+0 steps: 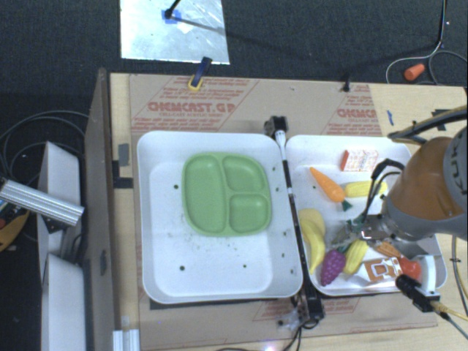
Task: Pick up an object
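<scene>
Purple grapes sit lower right w/ corn beside; gripper just above them, grip state can't tell. Center on one item, descend straight.

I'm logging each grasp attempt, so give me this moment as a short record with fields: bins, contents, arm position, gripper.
left bin: holds a green divided plate
right bin: toy carrot, banana, purple grapes, two corn cobs, small orange-and-white box, flat orange-and-white card
arm: reaches over the right bin from the right
gripper: low among the toys, near the lower corn cob
finger state: cannot tell
</scene>
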Robot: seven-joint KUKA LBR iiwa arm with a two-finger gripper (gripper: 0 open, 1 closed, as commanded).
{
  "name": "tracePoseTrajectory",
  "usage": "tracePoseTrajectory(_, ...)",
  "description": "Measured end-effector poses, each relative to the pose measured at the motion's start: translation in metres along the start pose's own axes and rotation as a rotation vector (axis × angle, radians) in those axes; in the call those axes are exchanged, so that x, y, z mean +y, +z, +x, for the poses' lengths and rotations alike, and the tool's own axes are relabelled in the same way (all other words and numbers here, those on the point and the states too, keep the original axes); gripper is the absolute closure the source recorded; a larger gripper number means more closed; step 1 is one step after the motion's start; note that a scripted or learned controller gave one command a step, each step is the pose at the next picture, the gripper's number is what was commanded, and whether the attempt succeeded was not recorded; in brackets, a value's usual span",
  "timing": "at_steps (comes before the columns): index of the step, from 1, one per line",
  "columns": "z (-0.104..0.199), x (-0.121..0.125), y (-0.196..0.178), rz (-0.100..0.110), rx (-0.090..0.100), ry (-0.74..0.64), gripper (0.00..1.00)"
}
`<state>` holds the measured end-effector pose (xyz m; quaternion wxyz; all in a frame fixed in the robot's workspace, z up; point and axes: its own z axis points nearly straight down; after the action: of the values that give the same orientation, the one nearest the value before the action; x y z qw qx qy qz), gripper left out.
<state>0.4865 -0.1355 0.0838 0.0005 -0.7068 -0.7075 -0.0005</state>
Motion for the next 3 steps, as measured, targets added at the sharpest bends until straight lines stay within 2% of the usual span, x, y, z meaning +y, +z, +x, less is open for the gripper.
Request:
tracePoseTrajectory(1,-0.001,0.002,-0.012,-0.005,-0.001,-0.001,1.00)
tracePoseTrajectory(2,0.000,0.002,-0.011,-0.004,0.000,-0.001,0.00)
tracePoseTrajectory(3,0.002,0.079,-0.029,-0.010,-0.004,-0.007,0.00)
